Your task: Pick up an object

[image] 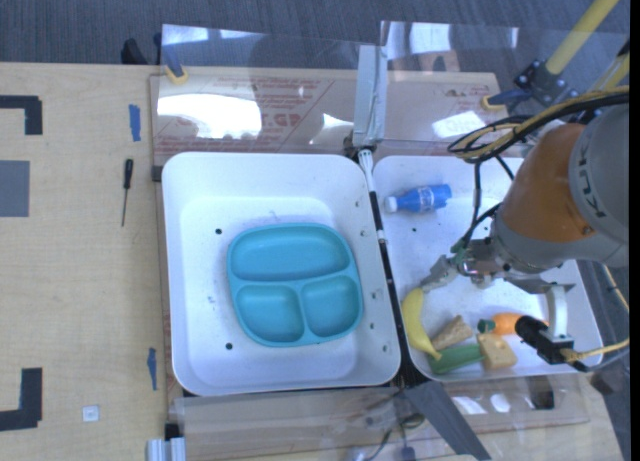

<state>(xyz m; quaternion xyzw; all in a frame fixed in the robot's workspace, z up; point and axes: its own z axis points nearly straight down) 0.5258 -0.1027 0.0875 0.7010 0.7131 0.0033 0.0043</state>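
Banana (414, 324), bread (451, 332) and carrot (506, 324) crowd the right bin's (400, 177) near edge below the gripper (447, 271), fingers apparently spread; blue bottle (418, 199) lies beyond.

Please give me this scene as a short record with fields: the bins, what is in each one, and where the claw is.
left bin: holds a blue divided tray
right bin: blue bottle lying at the far side; banana, green item, tan blocks, orange item clustered at the near side
claw: over the right bin, above the banana, nothing seen between its fingers
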